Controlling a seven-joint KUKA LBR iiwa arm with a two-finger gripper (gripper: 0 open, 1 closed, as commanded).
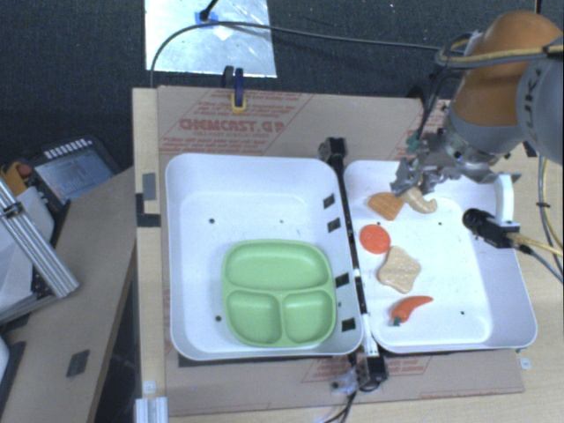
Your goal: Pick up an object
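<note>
The tan toy food piece [385,205] is lying at the back of the right bin [507,311], touching a paler curved piece [420,204]. The gripper [412,181] is hanging just over these two, seemingly lining up for a grab, though whether its fingers are spread or closed on anything I cannot tell. Nearer the front, a red disc [375,239], a beige bread-like piece [399,270] and an orange pepper [411,307] are sitting apart, out of the way. The touching neighbour is probably complicating a clean grasp. A green divided tray [278,291] is occupying the left bin [189,201] on the desk [106,236].
</note>
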